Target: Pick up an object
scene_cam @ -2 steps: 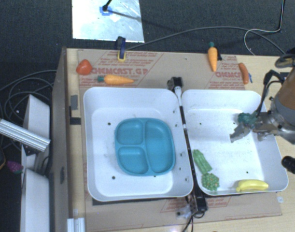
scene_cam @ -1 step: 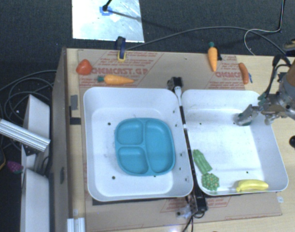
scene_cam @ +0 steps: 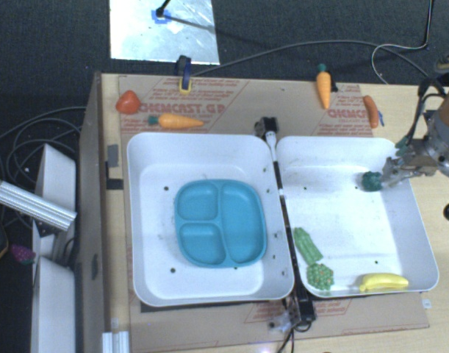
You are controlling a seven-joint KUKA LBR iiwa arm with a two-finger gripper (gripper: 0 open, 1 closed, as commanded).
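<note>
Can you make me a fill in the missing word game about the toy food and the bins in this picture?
1. The blue plate with three sections lies in the ____ bin.
2. The banana in the right bin is colored ____.
3. The gripper is right next to a small dark ____ toy.
4. The toy with the green bumpy end lies beside the ____ in the right bin.

Missing words: left; yellow; green; banana
</note>
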